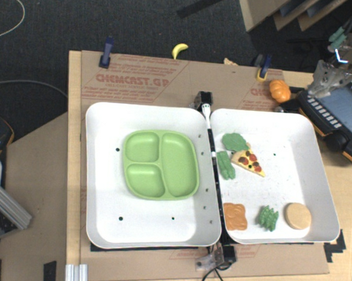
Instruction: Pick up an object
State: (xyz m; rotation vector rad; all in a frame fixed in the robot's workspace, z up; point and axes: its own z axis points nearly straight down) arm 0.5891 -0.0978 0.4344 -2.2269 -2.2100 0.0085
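In the right bin [294, 144] lie several toy foods. A pizza slice [248, 162] sits near the bin's left side, with a green leafy piece [234, 140] just above it and a smaller green piece [225, 165] to its left. Along the front edge are a brown toast piece [235, 216], a green broccoli [267, 217] and a round tan cookie [297, 215]. The left bin [105, 138] holds a green divided plate [161, 164].
A small orange fruit [279, 90] and a yellow banana [180, 49] lie on the cardboard behind the bins. Blue clamps [106, 53] [264, 67] grip the board's back edge. A pendant with a screen [338, 114] rests at the right.
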